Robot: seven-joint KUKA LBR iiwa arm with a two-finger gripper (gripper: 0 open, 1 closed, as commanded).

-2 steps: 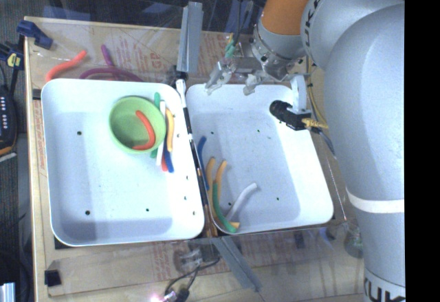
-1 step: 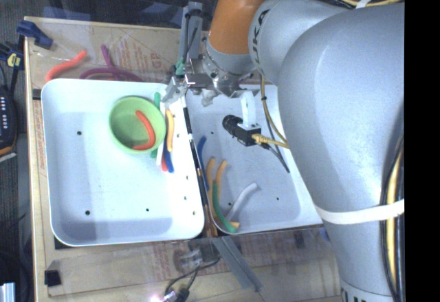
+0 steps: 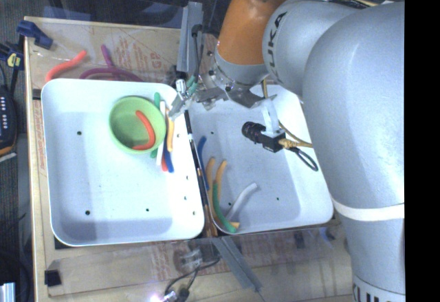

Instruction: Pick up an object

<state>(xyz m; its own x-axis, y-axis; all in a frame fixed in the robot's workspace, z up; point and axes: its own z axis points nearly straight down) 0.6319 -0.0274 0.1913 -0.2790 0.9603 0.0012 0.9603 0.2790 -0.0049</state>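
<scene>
The big grey arm (image 3: 344, 87) reaches in from the right and takes up most of that side, its orange band (image 3: 251, 25) sitting just above the wrist. Under it lie the two white bins: the left bin (image 3: 103, 204) holds a green bowl (image 3: 127, 125) with a red curved piece (image 3: 146, 130) lying inside it, and a few thin coloured sticks (image 3: 167, 146) rest along the bowl's right side, running roughly top to bottom. The right bin (image 3: 289, 214) holds an orange strip (image 3: 221, 173), a pale tube (image 3: 242, 199) and some green and yellow bits near its lower left corner. The gripper (image 3: 180, 95) hangs over the wall between the bins, near their far edge, just beside the bowl's upper right rim. I cannot tell how its tips stand. The nearest things to pick seem to be the sticks, lying just below the gripper toward the near side, with the bowl to its left.
</scene>
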